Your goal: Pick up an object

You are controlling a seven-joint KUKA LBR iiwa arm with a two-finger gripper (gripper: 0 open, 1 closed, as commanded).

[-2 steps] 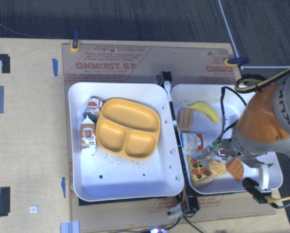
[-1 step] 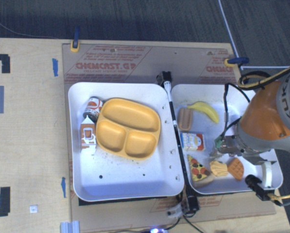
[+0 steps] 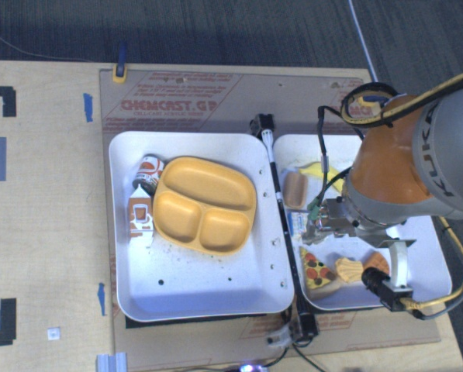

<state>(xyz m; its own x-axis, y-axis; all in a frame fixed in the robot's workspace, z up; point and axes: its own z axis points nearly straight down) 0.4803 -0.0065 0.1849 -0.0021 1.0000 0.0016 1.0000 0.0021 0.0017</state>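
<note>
My gripper hangs over the left half of the right bin, under the arm's orange band. Just below it lie a toy pizza slice and a tan bread-like piece. A brown block sits above the gripper near the bin's left wall, with a yellow object beside it, partly hidden by the arm. A blue-printed flat item lies directly left of the gripper. An orange piece peeks out beside the bread-like piece.
The left bin holds a yellow divided plate, a small can and an orange-and-white box along its left wall. A black camera mount juts from the arm over the right bin's front. Cables loop behind the arm.
</note>
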